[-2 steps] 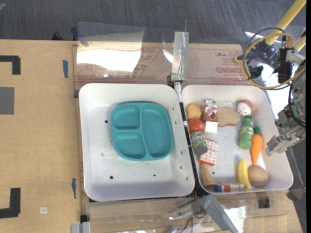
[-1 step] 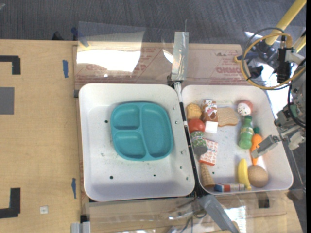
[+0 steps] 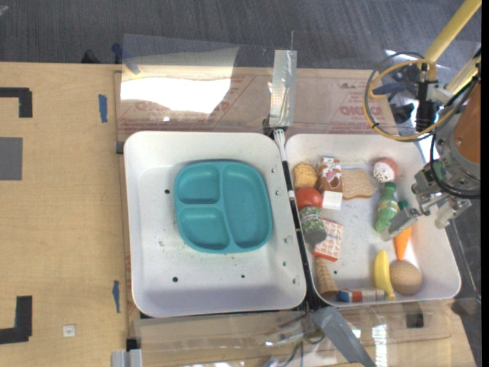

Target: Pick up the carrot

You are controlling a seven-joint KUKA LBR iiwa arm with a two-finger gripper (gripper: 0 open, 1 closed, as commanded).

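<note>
Two white bins: the left bin (image 3: 145, 228) holds one teal divided plate (image 3: 224, 206); the right bin (image 3: 443, 262) holds one orange tapered carrot (image 3: 402, 244) near its right wall, just beside the gripper (image 3: 419, 212), finger state indeterminate.

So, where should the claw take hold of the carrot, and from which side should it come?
Probably at the carrot's orange middle, coming straight down from above. It lies flat in the right bin, slanted, and its long sides look free there. Its lower end lies close to the brown egg-shaped toy and the banana, and its top is under the claw, so the middle seems least crowded.
</note>
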